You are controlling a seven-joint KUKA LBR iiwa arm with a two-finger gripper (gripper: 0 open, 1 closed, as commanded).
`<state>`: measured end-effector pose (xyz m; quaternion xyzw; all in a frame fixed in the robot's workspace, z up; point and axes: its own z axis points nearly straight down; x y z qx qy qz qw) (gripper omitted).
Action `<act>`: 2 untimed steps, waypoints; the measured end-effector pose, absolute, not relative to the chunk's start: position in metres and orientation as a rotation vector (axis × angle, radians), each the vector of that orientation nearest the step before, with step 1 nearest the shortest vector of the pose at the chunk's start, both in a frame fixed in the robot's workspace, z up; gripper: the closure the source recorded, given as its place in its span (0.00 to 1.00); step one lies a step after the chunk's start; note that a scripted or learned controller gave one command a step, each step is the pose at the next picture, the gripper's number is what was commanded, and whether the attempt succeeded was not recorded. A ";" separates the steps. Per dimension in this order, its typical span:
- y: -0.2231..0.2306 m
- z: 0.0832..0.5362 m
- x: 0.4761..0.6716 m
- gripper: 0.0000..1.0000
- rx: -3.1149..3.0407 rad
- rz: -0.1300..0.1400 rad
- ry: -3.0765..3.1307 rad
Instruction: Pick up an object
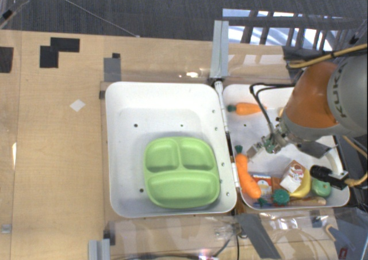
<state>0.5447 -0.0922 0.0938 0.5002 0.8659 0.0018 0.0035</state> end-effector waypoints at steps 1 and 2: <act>-0.092 0.094 0.545 0.00 1.568 0.006 2.714; -0.120 0.093 0.495 0.00 1.707 0.018 2.612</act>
